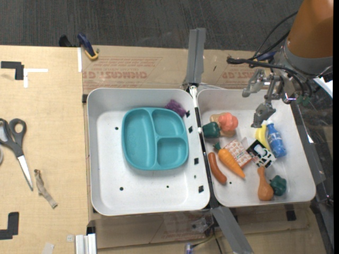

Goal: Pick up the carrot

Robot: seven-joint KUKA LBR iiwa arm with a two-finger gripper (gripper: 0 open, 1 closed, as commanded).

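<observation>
The carrot (232, 162) is orange with a small green top and lies slanted in the middle of the right bin (304, 165). It rests between a red sausage (217, 168) on its left and a small printed box (241, 150) on its right. My gripper (263, 113) hangs over the upper part of the right bin, up and to the right of the carrot and well apart from it. Nothing shows in its grasp. The grey arm with its orange band (316, 20) comes in from the top right.
Crowding the right bin are a peach-coloured ball (228, 121), a green pepper (211, 130), a blue bottle (275, 140), a yellow piece (261, 133), an orange gourd (264, 185) and a green lump (278, 184). The left bin (106, 184) holds a teal divided plate (156, 138) and a purple item (176, 107). Scissors (17, 144) lie on the bench.
</observation>
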